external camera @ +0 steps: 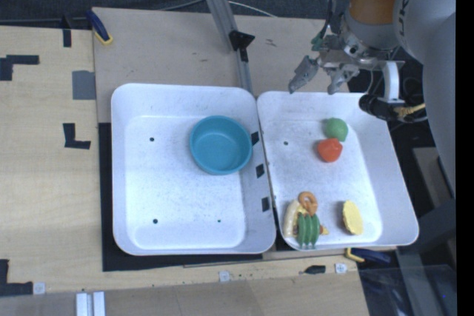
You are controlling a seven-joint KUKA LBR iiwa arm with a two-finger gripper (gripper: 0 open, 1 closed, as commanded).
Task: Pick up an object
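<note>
Lay in the right bin (385,181): a green ball (336,128) touching a red piece (329,150) just below it, a yellow slice (352,218) near the front right corner, and a small heap of toy food (304,216) (orange, yellow and green, too small to name) by the front left corner. Hovered above that bin's far rim, well apart from all of them: the gripper (317,81), fingers (301,76) spread wide, nothing between them. Sat in the left bin (141,226), toward its right side: a blue bowl (220,145), upright. Carried both bins side by side: a wooden bench (44,181).
</note>
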